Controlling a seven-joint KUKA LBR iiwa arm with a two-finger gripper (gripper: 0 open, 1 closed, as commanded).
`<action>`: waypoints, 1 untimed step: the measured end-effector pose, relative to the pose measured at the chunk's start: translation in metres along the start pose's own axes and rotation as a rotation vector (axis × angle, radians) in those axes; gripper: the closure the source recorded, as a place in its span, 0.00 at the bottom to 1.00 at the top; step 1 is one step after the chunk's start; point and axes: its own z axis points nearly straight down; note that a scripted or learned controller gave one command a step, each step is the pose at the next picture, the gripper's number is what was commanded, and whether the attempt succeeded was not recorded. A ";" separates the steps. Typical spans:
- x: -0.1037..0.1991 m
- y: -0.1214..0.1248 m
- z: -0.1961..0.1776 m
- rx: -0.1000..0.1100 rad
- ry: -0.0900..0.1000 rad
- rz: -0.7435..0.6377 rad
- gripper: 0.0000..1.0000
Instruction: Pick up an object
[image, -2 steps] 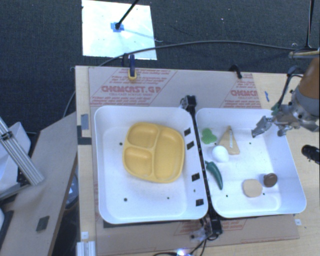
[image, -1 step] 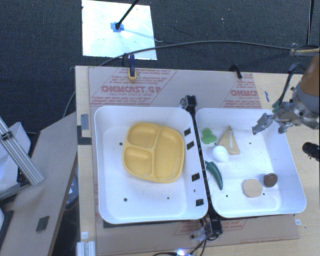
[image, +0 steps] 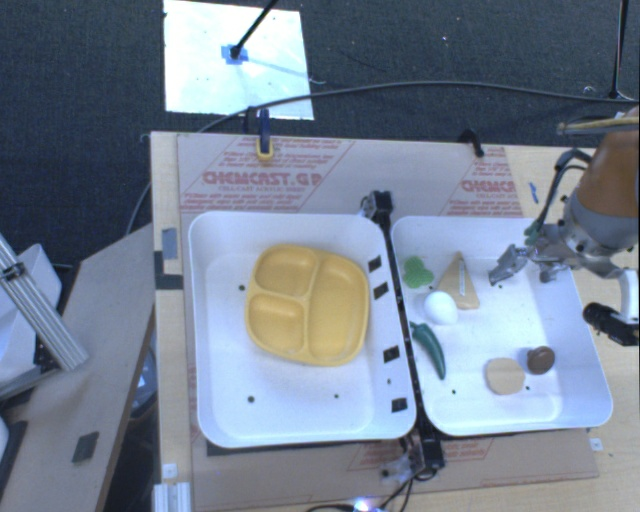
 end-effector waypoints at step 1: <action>-0.005 0.000 0.043 0.000 -0.001 0.002 0.00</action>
